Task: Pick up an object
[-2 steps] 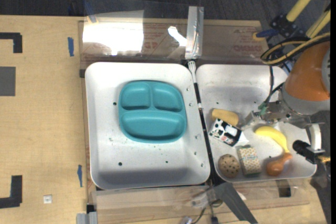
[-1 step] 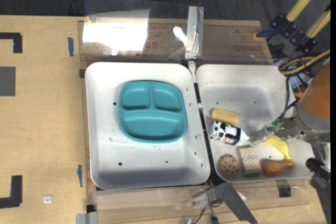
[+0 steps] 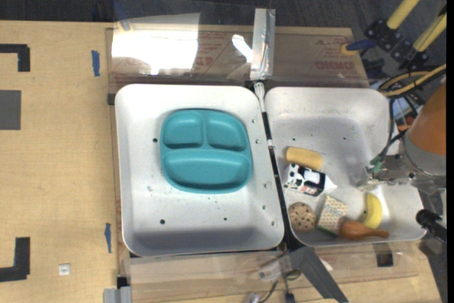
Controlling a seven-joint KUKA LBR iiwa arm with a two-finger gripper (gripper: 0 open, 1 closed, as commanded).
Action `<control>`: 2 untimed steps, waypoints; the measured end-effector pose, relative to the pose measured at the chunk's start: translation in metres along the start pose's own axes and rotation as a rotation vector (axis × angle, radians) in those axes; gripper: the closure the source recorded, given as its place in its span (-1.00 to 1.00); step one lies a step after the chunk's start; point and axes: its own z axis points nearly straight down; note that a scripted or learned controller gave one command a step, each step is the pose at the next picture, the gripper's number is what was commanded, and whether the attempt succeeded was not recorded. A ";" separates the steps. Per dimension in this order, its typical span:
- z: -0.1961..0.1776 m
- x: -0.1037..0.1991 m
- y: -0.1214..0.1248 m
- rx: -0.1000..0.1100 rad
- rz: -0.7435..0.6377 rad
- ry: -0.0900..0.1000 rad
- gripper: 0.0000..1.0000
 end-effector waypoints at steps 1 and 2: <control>-0.028 0.007 0.023 0.007 -0.193 0.004 1.00; -0.027 0.006 0.022 0.009 -0.192 0.005 -1.00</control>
